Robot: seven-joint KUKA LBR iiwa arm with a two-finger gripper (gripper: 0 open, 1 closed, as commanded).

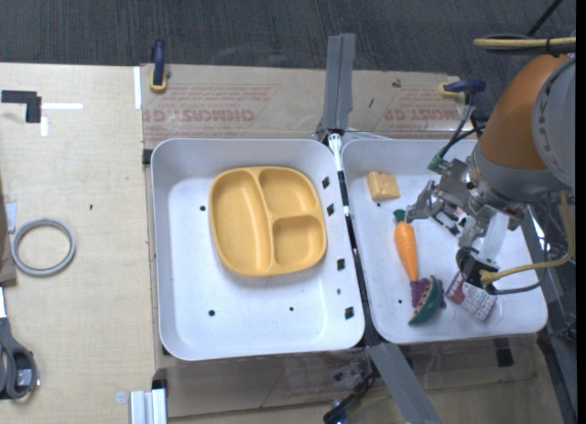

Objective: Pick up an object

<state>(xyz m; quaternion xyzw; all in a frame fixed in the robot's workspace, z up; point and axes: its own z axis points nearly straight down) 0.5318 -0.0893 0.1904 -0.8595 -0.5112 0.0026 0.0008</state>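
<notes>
**Me:** Starting at the near edge of the right bin: a small dark toy and a red-and-white packet lie almost touching, just below the toy carrot.

**Partner:** Where's the gripper?

**Me:** Over the same bin, right of the carrot and apart from it. I judge it's lining up on that cluster, since every loose item sits there. Open or shut, I can't tell.

**Partner:** And farther back?

**Me:** A tan block near the far wall. The left bin carries a yellow divided plate.
</notes>
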